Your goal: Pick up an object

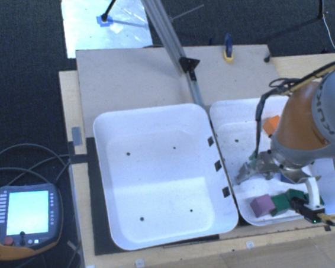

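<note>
While the arm (309,124) reaches in from the right of the frame over the right bin (234,130), the gripper (260,169) sits low in that bin's middle, left of the objects gathered at its lower end. Whether the tool is spread or pressed together cannot be told; nothing is seen pinched in it.

Candidate objects lie in the lower right of the frame: a purple block (260,204) and, touching its right side, a green block (282,202). An orange object (270,124) shows above, partly hidden by the arm. A blue object (291,177) peeks out under the wrist. The left bin (154,117) offers no candidate.

Procedure for the step in hand, as judged here:
1. Select the purple block; it appears the least covered.
2. Centre the tool over it before descending, since the green block adjoins it and could be struck or dragged.
3. Keep clear of the bin's lower wall, which is near.
4. Close only once the block lies between the tips, then lift straight up.
</note>
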